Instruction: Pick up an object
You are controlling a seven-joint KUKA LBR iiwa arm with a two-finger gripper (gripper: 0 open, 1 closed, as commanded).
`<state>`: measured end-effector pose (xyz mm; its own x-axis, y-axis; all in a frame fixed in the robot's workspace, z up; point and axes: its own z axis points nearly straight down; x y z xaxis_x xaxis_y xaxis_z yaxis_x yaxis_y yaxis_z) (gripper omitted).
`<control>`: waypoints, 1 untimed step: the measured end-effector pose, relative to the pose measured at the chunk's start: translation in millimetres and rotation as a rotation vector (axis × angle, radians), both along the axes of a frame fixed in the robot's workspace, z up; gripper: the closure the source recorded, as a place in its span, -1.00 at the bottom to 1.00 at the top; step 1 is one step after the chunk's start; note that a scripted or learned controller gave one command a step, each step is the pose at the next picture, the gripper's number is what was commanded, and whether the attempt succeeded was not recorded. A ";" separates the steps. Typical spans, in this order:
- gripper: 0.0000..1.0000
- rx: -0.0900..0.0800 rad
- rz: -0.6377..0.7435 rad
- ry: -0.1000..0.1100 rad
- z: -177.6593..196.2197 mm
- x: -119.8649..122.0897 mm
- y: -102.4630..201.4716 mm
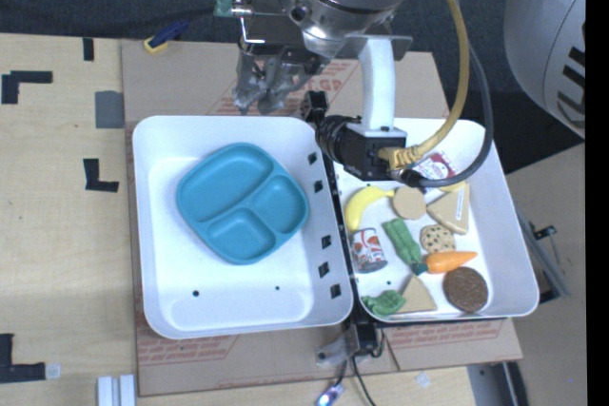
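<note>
My gripper (266,90) hangs over the cardboard just beyond the far rim of the left bin (152,204), with nothing seen in it. A blue divided plate (243,202) lies in the left bin. In the right bin (509,233) lie a banana (366,203), a small can (369,249), a green pod (402,241), a speckled cracker (438,238), a carrot (449,261), a brown round patty (466,288), a bread wedge (419,296), a cheese wedge (455,209) and a red and white packet (434,167).
A tan round biscuit (409,203) and a green leafy piece (384,303) also sit in the right bin. The large grey and orange arm body overhangs the top of the view. Brown bench with black marks lies left of the bins.
</note>
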<state>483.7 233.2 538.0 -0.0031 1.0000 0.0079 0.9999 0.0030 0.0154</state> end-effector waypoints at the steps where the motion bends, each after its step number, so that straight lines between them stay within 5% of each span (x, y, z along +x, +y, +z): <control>1: 1.00 -0.016 -0.002 0.031 -155.2 -1.7 -0.4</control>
<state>482.0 232.8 382.8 -0.0012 1.0000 -0.0080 0.9999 0.0011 -0.0156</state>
